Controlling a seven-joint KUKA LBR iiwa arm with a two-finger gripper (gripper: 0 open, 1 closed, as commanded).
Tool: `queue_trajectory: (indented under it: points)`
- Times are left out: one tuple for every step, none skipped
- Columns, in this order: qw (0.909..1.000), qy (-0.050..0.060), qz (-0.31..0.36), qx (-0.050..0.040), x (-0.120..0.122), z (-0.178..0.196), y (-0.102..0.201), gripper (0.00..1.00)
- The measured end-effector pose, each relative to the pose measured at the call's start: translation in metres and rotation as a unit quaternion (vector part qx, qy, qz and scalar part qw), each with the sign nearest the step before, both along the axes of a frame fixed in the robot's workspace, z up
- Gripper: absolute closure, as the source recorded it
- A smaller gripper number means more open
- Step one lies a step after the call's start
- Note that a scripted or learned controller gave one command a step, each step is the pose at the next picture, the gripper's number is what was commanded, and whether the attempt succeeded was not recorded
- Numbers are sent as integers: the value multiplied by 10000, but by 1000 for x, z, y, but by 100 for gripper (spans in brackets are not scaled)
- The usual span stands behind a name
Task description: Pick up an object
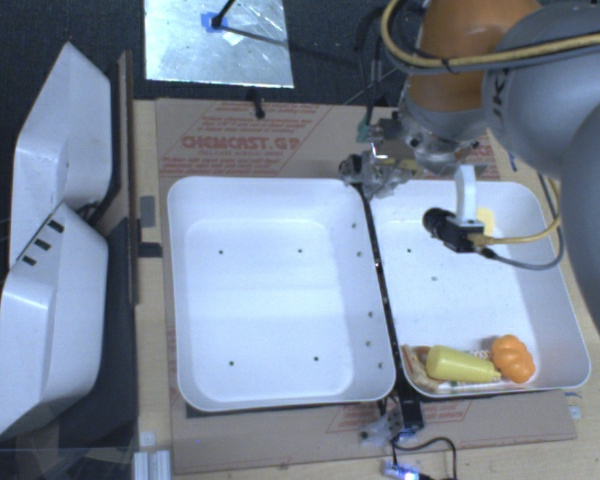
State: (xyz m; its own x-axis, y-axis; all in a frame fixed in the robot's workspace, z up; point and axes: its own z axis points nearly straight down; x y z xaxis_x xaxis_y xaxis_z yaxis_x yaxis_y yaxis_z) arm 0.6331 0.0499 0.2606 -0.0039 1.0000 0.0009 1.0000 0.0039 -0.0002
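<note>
Two shallow white bins sit side by side on the surface: a left bin (270,293) and a right bin (550,298). The right bin holds three loose things, all gathered at its near edge: one yellow cone-shaped piece (460,365), one small orange pumpkin-like toy (514,358), and one pale flat tray-like piece (420,376) lying under the yellow one. One more pale yellow scrap (486,222) shows at that bin's far side, too hidden by the arm to name. One arm (540,88) reaches in, carrying one hand (380,171). One shiny metal sheet (218,26) lies beyond the bins, and two white moulded covers (55,258) lie at the left.
</note>
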Motion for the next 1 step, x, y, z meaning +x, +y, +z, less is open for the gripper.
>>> queue_trajectory:
  points:
    - [10000, 1, 2, 0, -20, -14, 45, 100]
